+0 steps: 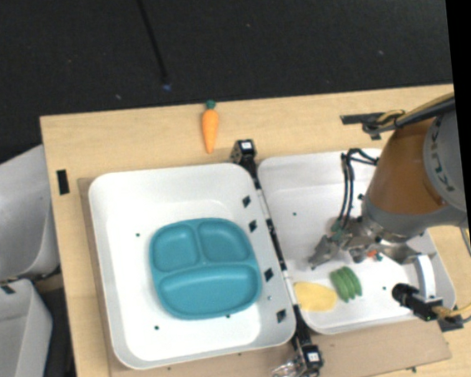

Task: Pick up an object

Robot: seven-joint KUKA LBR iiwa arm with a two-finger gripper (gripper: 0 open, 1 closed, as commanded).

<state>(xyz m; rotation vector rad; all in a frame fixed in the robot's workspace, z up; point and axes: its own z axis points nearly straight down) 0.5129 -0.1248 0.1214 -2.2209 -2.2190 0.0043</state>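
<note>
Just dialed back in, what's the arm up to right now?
The arm is reaching into the right bin, its gripper low over the bin floor. Just below the gripper lie a green ridged toy and a yellow piece, side by side near the bin's front edge; nothing shows between the fingers. The left bin holds a blue divided plate. A toy carrot lies on the bench behind the bins.
</note>
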